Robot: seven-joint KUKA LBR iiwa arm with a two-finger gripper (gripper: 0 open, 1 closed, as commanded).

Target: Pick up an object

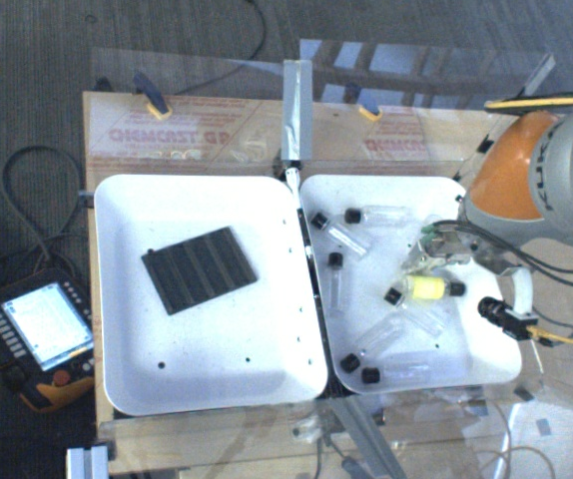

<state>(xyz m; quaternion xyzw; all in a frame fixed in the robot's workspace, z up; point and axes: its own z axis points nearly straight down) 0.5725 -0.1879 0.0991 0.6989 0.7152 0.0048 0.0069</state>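
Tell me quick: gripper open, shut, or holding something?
Gripper: cannot be told; it sits low in the right bin by the yellow vial.

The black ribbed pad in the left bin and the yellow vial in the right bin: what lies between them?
In the camera view, between the black ribbed pad and the yellow vial lie bare white floor, the two bins' adjoining rims, and a clear black-capped vial.

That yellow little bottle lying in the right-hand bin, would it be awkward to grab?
Probably somewhat. The yellow vial lies on its side and looks round, so a nudge might roll it. It seems small and likely light. Clear vials crowd the right bin, so fingers may bump neighbours first.
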